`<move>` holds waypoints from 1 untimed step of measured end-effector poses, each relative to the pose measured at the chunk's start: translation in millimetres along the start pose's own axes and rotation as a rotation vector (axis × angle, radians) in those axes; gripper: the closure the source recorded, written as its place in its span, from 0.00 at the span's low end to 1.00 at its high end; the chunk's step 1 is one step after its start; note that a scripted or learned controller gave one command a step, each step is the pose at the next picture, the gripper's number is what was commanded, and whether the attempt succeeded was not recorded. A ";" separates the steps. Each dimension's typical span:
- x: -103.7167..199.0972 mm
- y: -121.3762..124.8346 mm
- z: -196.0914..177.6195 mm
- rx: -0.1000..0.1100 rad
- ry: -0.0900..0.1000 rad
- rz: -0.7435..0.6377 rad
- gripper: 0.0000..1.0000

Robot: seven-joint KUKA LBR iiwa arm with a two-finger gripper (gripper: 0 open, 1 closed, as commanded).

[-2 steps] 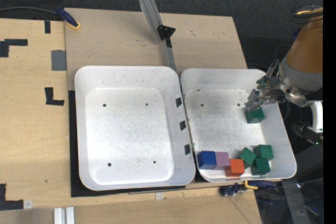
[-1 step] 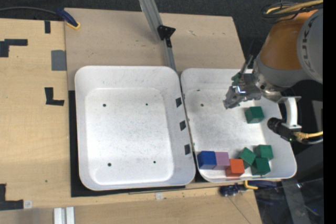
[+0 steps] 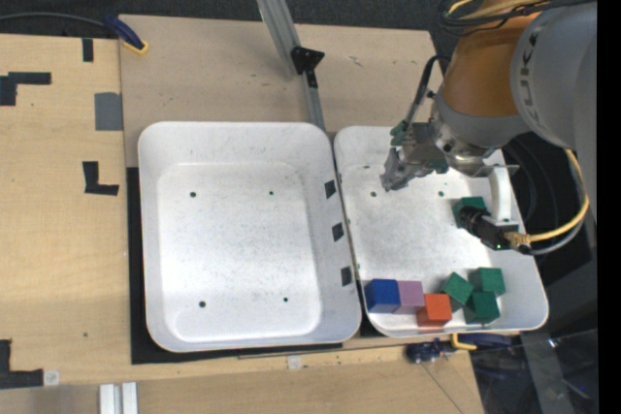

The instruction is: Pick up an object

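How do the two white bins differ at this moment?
The left bin is larger and holds no blocks; the right bin is narrower and has a blue block, a purple block, an orange block and green blocks clustered at its near edge. The end effector hangs over the right bin, not the left. Both are shallow and white.

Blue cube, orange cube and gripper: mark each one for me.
blue cube (image 3: 382, 294), camera view, on its top face.
orange cube (image 3: 438, 307), camera view, on its top face.
gripper (image 3: 393, 177), camera view, at its lower tip above the right bin's floor.
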State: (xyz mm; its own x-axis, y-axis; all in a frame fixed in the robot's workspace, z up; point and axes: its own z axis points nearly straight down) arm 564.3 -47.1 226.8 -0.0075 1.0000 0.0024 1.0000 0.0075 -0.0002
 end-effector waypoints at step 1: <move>61.9 12.7 -4.2 0.001 0.000 -0.001 1.00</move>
State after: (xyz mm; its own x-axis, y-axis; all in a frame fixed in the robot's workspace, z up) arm 576.5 14.9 231.2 -0.0086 1.0000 0.0025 1.0000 0.0086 -0.0007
